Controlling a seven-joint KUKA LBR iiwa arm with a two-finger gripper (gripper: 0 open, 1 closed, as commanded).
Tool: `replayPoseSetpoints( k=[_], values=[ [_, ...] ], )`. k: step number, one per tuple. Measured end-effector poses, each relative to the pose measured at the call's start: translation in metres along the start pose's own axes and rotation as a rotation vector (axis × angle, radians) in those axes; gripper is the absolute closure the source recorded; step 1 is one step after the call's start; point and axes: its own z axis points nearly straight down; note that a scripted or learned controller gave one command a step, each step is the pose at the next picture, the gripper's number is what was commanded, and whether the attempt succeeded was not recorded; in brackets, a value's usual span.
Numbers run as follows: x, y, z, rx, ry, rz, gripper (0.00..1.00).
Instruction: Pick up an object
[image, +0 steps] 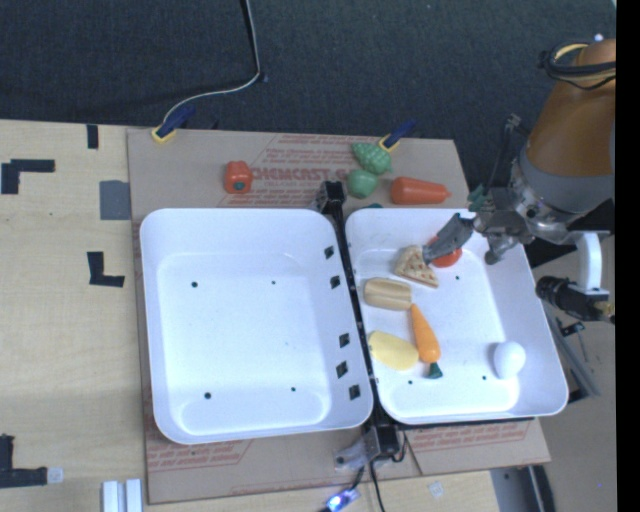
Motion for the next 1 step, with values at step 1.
replayPoseSetpoints(
  k=[1],
  values=[
    [0.0144,-0.0540,0.1122,0.016,0.003,0.002,0.00]
  ],
)
